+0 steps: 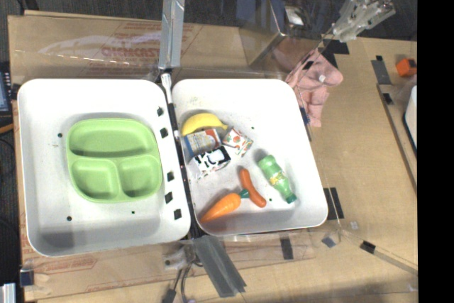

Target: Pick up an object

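Light falls evenly and fairly bright from overhead, so the two white bins [42,152] look nearly washed out while the dark floor along the top of the frame stays dim and grainy. Soft shadows gather along the lower inner walls of the bins and under the green tray [113,160], and a pale sheen of glare lies on the clear sheet in the upper middle. The picture is a little soft throughout, with the gripper [339,28] at the upper right blurred.
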`<state>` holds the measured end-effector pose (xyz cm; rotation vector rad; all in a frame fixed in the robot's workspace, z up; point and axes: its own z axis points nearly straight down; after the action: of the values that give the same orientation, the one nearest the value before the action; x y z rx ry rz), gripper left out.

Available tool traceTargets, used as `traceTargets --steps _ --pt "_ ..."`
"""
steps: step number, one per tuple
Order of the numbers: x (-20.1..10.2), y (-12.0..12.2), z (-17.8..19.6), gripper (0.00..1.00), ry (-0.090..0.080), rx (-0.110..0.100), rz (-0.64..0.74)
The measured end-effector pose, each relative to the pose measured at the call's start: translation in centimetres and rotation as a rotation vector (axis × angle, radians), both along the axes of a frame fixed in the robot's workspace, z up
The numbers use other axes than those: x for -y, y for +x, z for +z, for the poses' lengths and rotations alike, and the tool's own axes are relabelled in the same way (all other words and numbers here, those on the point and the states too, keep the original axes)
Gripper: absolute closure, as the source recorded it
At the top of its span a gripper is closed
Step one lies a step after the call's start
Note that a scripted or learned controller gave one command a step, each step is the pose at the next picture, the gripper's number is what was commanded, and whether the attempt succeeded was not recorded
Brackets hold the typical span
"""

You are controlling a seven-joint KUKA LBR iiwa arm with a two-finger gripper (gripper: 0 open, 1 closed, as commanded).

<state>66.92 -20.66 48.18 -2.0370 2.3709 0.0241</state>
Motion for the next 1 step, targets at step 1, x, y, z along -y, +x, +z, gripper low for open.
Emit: traceTargets --steps 1 --pt "-0.01 0.21 0.85 1.00 0.004 0.002 0.003"
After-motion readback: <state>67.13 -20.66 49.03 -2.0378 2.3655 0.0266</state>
